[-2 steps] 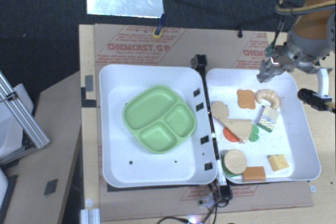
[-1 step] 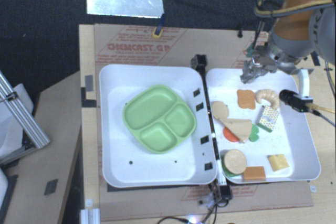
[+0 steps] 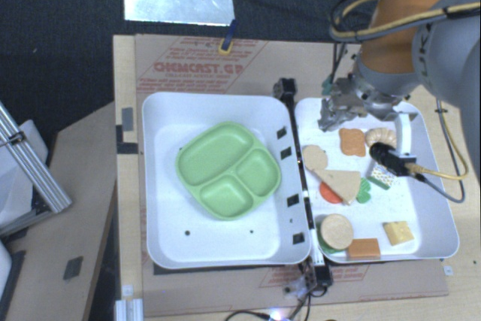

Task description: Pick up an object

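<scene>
Camera view: gripper (image 3: 333,119) just left of orange food piece (image 3: 352,142).

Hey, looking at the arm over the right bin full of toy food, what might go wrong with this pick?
1. The hand hovers near the right bin's back left corner, where little lies beneath it, so it may close on nothing.
2. The tan wedge, red piece and green piece are crowded together, so a grasp there could catch two or slip.
3. The yellow cable crosses the bin and might snag.
</scene>
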Controlling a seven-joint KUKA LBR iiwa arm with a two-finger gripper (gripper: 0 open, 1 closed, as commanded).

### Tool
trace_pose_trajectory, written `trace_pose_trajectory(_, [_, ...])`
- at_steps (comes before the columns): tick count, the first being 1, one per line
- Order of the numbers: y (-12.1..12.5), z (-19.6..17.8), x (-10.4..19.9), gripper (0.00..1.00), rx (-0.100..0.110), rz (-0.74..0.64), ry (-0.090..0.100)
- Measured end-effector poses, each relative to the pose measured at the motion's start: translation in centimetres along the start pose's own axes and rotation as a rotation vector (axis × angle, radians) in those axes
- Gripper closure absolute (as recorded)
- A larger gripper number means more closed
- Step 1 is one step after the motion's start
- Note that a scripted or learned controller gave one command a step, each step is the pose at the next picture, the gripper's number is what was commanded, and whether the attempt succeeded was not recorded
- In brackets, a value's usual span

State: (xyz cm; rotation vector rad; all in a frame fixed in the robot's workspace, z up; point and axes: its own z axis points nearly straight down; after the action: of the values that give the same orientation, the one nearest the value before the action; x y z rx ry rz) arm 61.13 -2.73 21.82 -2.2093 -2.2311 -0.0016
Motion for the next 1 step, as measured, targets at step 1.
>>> trace_pose_trajectory(1, [-2.14, -1.47, 2.18, 1.00, -0.001, 0.001, -0.001])
